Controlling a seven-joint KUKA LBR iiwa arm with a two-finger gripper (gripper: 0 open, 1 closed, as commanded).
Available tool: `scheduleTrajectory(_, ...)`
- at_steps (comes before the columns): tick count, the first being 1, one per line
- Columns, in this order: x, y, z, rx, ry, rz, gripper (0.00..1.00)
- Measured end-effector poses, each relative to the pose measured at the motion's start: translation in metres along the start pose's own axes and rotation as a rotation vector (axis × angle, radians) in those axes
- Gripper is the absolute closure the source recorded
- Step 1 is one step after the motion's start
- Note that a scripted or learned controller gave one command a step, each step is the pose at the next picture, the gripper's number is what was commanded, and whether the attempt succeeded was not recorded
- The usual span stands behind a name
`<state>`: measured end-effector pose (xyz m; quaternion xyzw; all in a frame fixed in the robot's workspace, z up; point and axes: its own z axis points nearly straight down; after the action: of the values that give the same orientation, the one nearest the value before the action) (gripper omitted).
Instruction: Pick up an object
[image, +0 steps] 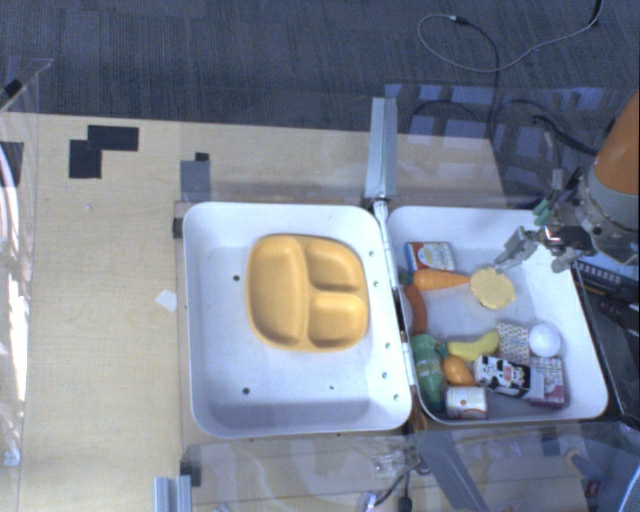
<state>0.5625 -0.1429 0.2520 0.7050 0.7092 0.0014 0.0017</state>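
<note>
Camera view, one yellow tray (305, 290); two bins (215, 400)

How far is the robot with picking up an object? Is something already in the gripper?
Nothing looks picked yet. The gripper is over the back of the right bin, open, with nothing between its fingers. Its nearest finger points toward the yellow round piece, which lies on the bin floor beside the carrot. What is left: descend, close on one object and lift it. The yellow divided tray lies in the left bin.

tray (305, 292) in left bin (215, 330) | toys, perhaps food, in right bin (580, 330)
</note>
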Motion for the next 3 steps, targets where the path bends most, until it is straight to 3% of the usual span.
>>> scheduleTrajectory(1,-0.029,-0.032,0.163,-0.007,-0.003,-0.4,0.0)
scheduleTrajectory(2,-0.028,-0.028,0.15,-0.016,-0.004,-0.401,1.0)
scheduleTrajectory(3,-0.028,-0.025,0.138,-0.023,-0.007,-0.402,1.0)
